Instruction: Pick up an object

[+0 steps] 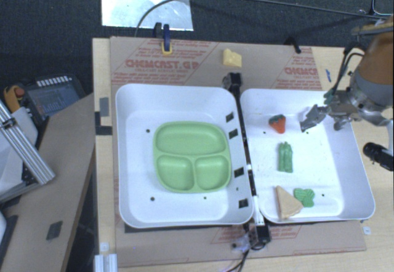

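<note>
The gripper [313, 118] hovers just right of the strawberry [278, 123]; I cannot tell its state. Nothing is visibly held.

Cardboard sheet [184, 55] under the two bins: red printed lettering reading "CHEMCAST GP", upside down as seen from the camera, near its far-left edge. A second red print of like lettering stands near the far-right edge, partly hidden and too small to read surely. Further red print along the near edge is illegible.
</note>
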Available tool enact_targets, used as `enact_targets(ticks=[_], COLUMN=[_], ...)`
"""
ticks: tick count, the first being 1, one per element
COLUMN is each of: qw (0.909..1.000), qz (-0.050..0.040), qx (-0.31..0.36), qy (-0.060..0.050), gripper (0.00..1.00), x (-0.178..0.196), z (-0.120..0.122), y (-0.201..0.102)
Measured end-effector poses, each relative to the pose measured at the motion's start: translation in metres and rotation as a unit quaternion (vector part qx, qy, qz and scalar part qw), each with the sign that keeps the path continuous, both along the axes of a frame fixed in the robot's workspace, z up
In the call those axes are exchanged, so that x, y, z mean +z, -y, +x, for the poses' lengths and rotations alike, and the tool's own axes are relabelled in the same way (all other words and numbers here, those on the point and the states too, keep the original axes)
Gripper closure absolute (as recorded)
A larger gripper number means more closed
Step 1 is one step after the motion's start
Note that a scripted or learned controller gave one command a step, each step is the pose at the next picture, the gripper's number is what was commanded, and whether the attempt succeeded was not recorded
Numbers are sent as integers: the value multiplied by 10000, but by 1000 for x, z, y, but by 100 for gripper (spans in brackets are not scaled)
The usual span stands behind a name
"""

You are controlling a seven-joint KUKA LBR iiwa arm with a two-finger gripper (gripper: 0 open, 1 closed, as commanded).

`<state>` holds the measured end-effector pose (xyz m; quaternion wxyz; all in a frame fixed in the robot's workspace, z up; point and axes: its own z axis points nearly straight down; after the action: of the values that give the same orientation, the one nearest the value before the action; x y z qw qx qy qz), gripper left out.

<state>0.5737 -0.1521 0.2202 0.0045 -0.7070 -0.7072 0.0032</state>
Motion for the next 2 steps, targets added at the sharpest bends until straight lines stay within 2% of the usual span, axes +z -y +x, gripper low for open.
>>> enact_targets(ticks=[1,2], qw=[10000,10000], qz=[-9,-9], qx=[14,4], qy=[61,46], gripper=[0,0], x=[7,-37], z=[3,-1], y=[0,4])
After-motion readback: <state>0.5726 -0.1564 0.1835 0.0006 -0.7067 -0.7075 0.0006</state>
